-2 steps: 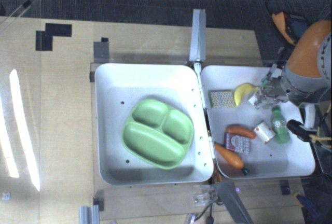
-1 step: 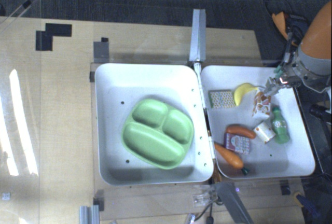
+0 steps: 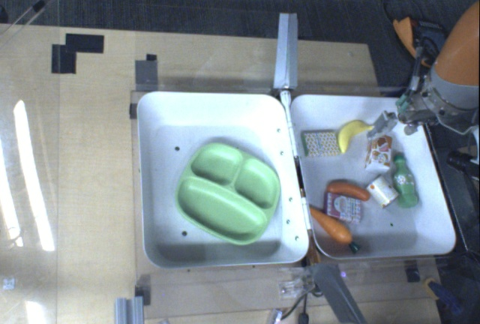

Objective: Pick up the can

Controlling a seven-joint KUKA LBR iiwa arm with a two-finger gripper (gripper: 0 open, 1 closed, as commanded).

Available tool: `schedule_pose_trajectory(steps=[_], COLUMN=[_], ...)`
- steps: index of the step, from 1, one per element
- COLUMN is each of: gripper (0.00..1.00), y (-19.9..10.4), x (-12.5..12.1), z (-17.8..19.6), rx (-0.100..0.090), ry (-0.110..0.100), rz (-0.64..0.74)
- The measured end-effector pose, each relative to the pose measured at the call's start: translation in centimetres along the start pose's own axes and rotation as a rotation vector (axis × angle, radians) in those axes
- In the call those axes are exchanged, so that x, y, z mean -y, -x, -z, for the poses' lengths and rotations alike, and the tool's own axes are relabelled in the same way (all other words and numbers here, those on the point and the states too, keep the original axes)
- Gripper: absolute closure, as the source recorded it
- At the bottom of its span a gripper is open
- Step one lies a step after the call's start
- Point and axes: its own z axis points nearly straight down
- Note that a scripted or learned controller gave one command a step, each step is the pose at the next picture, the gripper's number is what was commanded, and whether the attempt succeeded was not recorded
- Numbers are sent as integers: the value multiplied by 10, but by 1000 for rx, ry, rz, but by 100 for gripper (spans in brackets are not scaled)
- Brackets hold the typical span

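The can [image 3: 343, 206] is short and maroon with a pale label. It lies in the right bin [image 3: 442, 229], toward the front, touching an orange sausage [image 3: 348, 190] behind it and a carrot [image 3: 331, 226] in front. My gripper [image 3: 400, 122] hangs over the bin's back right corner, well behind and to the right of the can. Its two fingers stand open with nothing between them, just above a small printed carton [image 3: 379, 151].
The right bin also holds a banana [image 3: 351, 133], a patterned square pad [image 3: 321, 143], a green bottle [image 3: 404, 181] and a small white cup [image 3: 382, 191]. A green divided plate [image 3: 229, 191] lies in the left bin [image 3: 154, 165]. A metal divider post [image 3: 285, 52] stands between the bins.
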Motion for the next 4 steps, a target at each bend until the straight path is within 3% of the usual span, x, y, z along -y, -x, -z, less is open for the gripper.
schedule_pose_trajectory(steps=[1,2,3,4], gripper=[0,100,100,100], y=[16,15,15,-57], x=[-23,-27,5,20], z=[-93,-78,21,4], rx=[0,5,0,-2], ry=[1,12,-2,-6], rz=[-97,-91,-288,-515])
